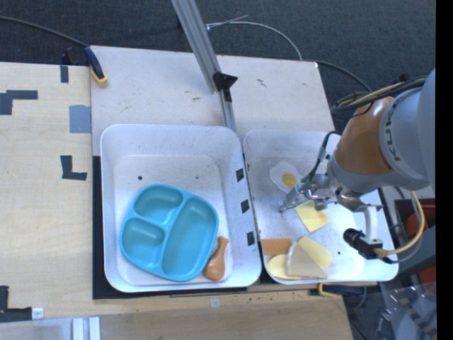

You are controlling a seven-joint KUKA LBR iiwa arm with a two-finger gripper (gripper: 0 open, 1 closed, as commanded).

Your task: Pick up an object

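The bench (177, 83) carries two shallow white bins side by side. The left bin (117, 147) holds a blue divided plate (170, 232) with three compartments, lying toward the bin's near left part, and a tan drumstick-shaped toy (218, 258) touching the plate's near right edge, its long axis running from the near edge up and to the right, its narrow end uppermost.

The right bin (263, 147) holds the smaller pieces. The grey arm (396, 137) with its orange band (361, 147) reaches in from the right, and its gripper (297, 198) is low over the middle of this bin; whether it is released or clenched cannot be made out.

Just left of the gripper lies a fried-egg toy (284, 176). Just below it lies a yellow cheese slice (312, 217), square and turned corner-up. Along the near wall lie an orange block (276, 246), long axis left to right, and beside it a pale wedge (306, 259) on a yellow piece (277, 266).
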